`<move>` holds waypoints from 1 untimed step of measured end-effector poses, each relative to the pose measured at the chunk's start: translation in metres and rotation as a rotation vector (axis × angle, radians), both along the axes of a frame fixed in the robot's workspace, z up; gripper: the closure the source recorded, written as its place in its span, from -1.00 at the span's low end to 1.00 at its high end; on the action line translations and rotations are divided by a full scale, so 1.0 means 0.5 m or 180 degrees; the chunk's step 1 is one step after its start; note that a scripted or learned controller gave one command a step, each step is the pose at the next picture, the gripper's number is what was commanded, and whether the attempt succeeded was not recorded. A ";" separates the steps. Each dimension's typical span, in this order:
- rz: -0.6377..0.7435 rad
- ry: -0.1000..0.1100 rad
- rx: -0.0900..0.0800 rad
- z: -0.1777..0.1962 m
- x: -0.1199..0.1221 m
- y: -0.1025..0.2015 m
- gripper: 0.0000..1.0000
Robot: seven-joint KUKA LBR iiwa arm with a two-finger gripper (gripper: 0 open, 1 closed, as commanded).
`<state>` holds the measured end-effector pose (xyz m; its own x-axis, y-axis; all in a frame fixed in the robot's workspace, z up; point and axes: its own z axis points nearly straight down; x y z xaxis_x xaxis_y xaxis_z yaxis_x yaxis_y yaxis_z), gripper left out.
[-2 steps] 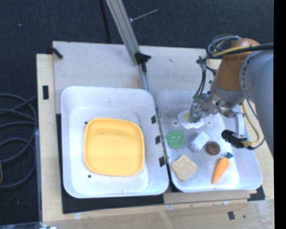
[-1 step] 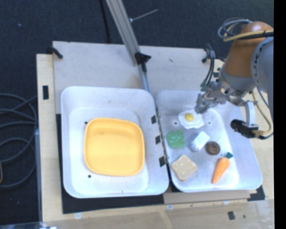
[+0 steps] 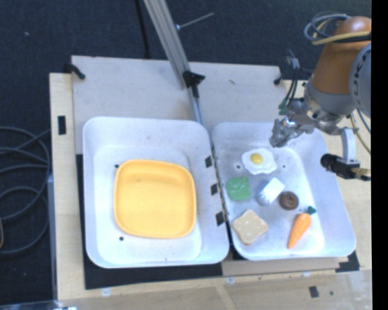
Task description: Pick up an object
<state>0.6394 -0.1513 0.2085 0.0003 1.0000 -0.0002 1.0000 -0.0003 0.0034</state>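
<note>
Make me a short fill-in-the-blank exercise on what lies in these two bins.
1. The left bin holds a yellow ____.
2. The carrot lies in the ____ bin.
3. The gripper hovers nearest the fried ____.
4. The slice of ____ lies left of the carrot.

Missing words: plate; right; egg; bread

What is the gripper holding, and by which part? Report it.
Nothing. The gripper hangs over the back of the right bin, just above the fried egg, with no object between its fingers.

gripper (image 3: 281, 134) fingers' spread too small to tell
</note>
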 end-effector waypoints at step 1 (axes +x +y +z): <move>0.0008 0.0007 0.0002 -0.009 -0.040 0.101 1.00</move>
